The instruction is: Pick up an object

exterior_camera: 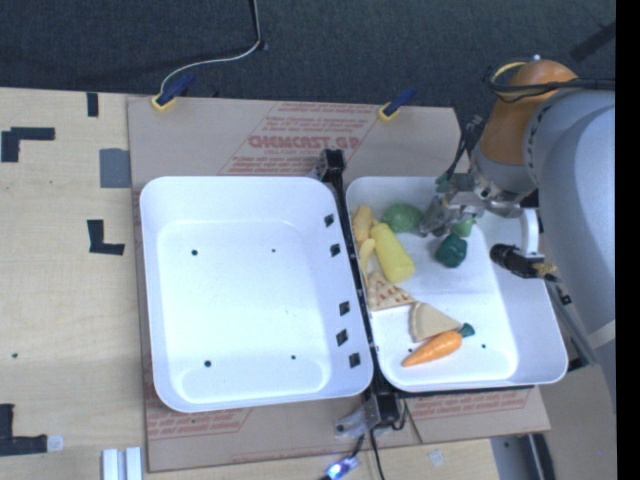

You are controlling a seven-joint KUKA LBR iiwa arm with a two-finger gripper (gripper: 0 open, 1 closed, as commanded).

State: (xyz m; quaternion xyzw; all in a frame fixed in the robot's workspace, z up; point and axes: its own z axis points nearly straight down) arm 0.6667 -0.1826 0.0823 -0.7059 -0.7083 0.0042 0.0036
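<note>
My gripper [449, 224] hangs low over the back of the right bin [520, 353], below the arm's orange band [510, 128]. A dark green object [451, 252] lies right under its tip, touching or nearly so. A light green round item [402, 217] sits just to the gripper's left. Further left, yellow pieces [390, 253] lie along the bin's left wall. A waffle-like cracker [385, 292], a beige wedge [431, 320] and an orange carrot [436, 347] lie toward the front.
The left bin [240, 288] stands beside the right one, with a black clip divider [345, 268] between them. Both rest on a cardboard sheet [290, 138]. The grey arm body [585, 218] overhangs the right bin's right edge.
</note>
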